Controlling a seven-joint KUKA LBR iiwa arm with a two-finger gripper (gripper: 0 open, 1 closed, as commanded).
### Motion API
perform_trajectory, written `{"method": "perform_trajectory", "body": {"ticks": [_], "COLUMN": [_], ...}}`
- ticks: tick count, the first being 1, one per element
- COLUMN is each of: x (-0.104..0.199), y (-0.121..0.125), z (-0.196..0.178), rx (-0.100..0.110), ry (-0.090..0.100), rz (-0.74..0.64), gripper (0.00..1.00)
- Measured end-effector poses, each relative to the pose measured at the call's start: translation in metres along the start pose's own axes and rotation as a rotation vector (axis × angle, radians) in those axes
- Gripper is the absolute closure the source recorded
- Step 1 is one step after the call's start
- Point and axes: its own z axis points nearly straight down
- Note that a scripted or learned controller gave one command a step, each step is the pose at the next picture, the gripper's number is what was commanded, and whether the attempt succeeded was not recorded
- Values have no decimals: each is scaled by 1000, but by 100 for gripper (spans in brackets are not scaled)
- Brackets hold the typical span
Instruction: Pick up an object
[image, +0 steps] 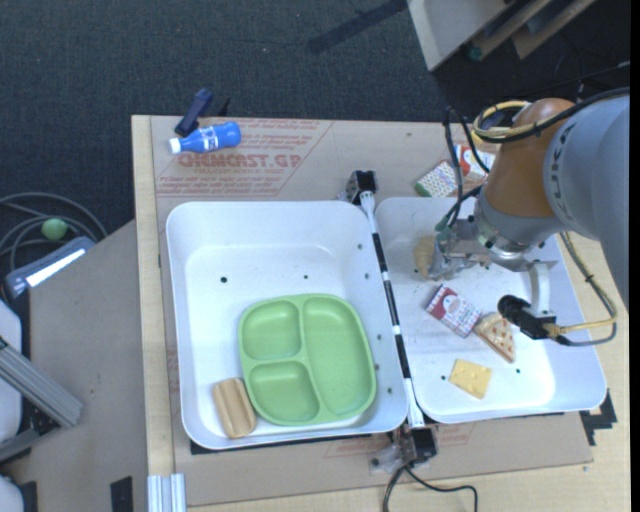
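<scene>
The gripper (452, 252), a dark metal assembly below the grey arm (590, 150) and its orange band (520, 175), is lowered into the upper left part of the right-hand shallow white bin (560, 395). Whether it is open or closed cannot be told, since the wrist hides its tips. A small tan object (425, 256) lies just beside the gripper on its left, against the bin floor; contact cannot be confirmed.

Below the gripper, near the middle of the same bin, lies a small red-and-white printed packet (453, 309). Just to its right is a brown, speckled triangular piece resembling toast (498, 336), and lower still a flat yellow square resembling cheese (470, 378). All three lie apart from the gripper. A black cable fitting (525, 315) hangs at the right of the toast-like piece.

The left-hand white bin (200, 240) holds a pale green plastic plate with three compartments (305, 358) and, touching its lower left edge, a tan ridged block (234, 407).

On the brown cardboard-covered worktop (250, 155), at the upper left of the frame, lies a blue-and-white bottle (205, 136).
</scene>
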Motion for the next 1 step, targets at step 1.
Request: {"method": "perform_trajectory", "body": {"ticks": [1], "x": [0], "y": [0], "z": [0], "rx": [0], "ry": [0], "rz": [0], "gripper": [0]}}
